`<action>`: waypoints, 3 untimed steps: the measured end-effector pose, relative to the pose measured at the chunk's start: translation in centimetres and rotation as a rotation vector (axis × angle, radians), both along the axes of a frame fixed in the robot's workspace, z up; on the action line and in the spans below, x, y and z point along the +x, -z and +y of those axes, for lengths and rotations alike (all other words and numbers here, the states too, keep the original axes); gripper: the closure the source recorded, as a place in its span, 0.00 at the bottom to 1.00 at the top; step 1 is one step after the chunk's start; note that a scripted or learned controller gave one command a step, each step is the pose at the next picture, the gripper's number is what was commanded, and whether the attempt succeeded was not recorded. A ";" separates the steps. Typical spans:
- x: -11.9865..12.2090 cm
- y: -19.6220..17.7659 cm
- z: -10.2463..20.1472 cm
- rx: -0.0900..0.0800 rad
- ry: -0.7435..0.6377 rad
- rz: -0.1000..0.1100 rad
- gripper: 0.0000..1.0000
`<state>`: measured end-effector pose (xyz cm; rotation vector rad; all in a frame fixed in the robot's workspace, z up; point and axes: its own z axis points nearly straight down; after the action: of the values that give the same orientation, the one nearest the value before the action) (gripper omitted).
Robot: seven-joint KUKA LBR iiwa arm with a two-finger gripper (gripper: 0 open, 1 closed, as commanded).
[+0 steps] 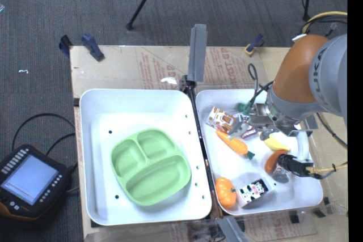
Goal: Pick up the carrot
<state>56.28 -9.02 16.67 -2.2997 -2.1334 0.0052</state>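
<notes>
The carrot is orange with a small green stub at its lower right end. It lies slantwise on the floor of the right bin, near the bin's middle. My gripper hangs low over the bin just above and to the right of the carrot's upper half, under the grey wrist and orange band. The carrot rests on the bin floor and nothing lifts it.
In the right bin a snack packet lies by the carrot, with a yellow banana, an orange-red piece, a small pumpkin and a black-and-white carton. The left bin holds a green divided plate.
</notes>
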 end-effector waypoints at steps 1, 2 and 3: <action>-3.6 -1.8 7.4 0.001 -0.164 0.001 0.00; -5.1 -5.9 5.1 0.001 -0.267 0.000 0.00; -2.9 8.2 -0.3 0.001 0.003 0.001 0.00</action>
<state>53.35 -9.29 8.49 -2.3016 -2.1291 0.0059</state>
